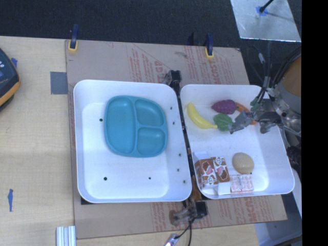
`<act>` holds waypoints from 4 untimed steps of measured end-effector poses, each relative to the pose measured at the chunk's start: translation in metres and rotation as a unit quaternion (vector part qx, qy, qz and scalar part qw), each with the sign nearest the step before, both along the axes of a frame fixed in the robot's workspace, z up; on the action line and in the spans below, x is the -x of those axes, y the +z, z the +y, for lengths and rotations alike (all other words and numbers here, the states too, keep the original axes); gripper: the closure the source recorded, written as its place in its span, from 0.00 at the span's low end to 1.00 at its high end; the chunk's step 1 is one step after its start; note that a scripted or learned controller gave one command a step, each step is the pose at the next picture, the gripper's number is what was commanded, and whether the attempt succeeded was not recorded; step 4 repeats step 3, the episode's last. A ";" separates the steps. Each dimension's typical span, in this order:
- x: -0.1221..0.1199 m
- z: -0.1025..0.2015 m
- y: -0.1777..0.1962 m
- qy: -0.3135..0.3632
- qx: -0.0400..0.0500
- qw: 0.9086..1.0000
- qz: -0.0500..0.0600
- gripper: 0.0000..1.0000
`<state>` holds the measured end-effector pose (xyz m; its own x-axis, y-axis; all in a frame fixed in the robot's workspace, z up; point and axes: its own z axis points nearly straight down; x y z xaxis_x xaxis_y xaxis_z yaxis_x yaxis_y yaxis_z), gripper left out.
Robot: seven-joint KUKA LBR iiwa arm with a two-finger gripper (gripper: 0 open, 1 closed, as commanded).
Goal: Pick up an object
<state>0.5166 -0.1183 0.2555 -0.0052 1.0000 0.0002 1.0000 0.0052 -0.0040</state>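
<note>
The gripper (249, 121) hangs over the right bin (274, 155) with its fingers apart and nothing between them. Just to its left lie a green toy (222, 121) and a purple toy (224, 106), with a yellow banana (199, 117) farther left. Below it rest a tan ball (243, 163) and a brown packet (211, 170)

A pale wooden worktop (36, 152) carries a brown cardboard sheet (154, 60) (held by two blue clamps (73, 37) at its far edge). Beyond lies dark carpet (128, 9), evenly lit.
</note>
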 end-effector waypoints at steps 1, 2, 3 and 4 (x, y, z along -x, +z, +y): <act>-0.085 -0.017 -0.088 0.001 0.001 1.000 0.001 0.00; -0.133 -0.017 -0.165 0.002 0.001 1.000 0.001 0.00; -0.134 -0.018 -0.153 0.003 0.001 1.000 0.001 1.00; -0.134 -0.018 -0.153 0.003 0.001 1.000 0.001 1.00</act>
